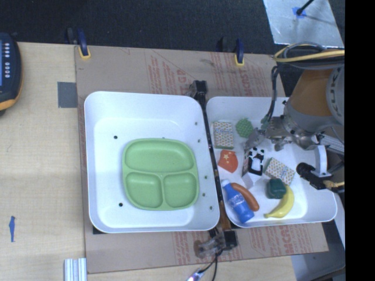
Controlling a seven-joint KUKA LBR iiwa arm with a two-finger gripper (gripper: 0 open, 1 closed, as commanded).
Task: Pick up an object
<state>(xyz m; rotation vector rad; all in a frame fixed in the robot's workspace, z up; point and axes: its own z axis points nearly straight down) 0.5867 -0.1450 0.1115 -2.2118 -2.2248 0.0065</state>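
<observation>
On the worktop (41,174), the left bin (99,116) holds a green divided plate (159,173). The right bin (319,206) is crowded: a patterned card (223,134), an orange piece (228,161), a blue bottle (238,202) touching a sausage (246,196), a black-and-white item (255,161), a teal block (276,188) and a banana (282,205). The gripper (259,138) hangs over the bin's upper middle, beside a green ball (244,126); whether the fingers are open or closed cannot be told. Nothing is visibly held. With things packed this tightly, a descent could likely nudge neighbours or pinch two at once.
</observation>
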